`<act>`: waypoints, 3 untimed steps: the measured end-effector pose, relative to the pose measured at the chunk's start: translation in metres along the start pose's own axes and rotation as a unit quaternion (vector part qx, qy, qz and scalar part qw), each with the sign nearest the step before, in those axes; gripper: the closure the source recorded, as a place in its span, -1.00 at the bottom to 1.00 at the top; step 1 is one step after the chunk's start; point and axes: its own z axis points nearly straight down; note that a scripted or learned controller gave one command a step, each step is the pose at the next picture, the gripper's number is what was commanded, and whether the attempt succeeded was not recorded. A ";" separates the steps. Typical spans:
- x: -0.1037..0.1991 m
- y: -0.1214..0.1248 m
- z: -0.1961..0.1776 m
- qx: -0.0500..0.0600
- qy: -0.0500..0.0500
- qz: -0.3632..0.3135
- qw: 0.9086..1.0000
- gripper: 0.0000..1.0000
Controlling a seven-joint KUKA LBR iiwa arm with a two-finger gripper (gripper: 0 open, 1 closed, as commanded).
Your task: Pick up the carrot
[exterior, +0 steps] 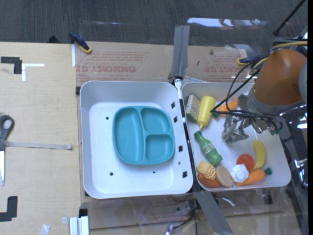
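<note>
- Toward 5 o'clock of the gripper point(235, 131), well apart, lies the carrot point(254, 176), near the right bin's point(283, 153) front wall.
- Gripper state: cannot tell.

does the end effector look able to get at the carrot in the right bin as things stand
Probably yes. The end effector hangs inside the right bin, and the carrot lies at the bin's near edge with its top uncovered. The white bottle cap and banana crowd it, so a clean grasp looks tight.
</note>
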 end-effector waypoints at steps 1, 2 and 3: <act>0.000 0.000 0.000 0.000 0.000 0.000 1.000 -1.00; -0.009 -0.052 -0.013 0.001 -0.002 -0.077 0.997 -1.00; -0.020 -0.083 -0.001 0.001 -0.001 0.085 0.996 -1.00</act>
